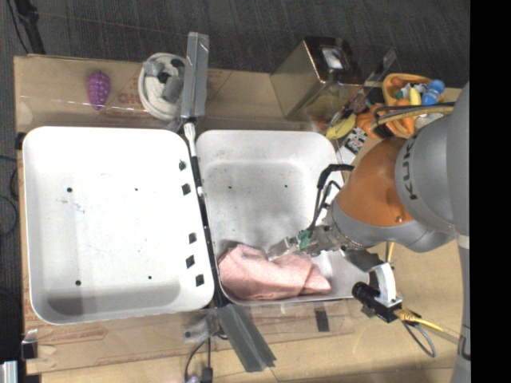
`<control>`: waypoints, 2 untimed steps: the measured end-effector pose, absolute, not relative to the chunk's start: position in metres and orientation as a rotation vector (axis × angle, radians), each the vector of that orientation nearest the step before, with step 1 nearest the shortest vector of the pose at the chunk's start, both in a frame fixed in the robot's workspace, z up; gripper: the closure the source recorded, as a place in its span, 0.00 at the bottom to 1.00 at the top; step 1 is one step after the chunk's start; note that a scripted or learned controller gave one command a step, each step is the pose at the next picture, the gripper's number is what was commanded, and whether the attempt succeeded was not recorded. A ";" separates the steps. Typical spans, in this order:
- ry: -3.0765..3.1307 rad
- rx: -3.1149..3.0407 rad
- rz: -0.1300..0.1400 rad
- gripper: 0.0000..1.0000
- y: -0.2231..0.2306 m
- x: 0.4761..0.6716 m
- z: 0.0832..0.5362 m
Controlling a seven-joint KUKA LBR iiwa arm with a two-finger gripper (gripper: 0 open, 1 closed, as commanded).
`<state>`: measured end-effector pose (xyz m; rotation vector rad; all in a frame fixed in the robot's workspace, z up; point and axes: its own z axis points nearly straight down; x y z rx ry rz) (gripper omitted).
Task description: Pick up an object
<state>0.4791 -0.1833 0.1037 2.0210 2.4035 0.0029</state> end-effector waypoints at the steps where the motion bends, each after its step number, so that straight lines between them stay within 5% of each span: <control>1: 2.120 2.320 -0.001 0.00 -0.211 0.493 0.092; 2: 2.238 2.208 0.002 0.00 -0.196 0.478 0.092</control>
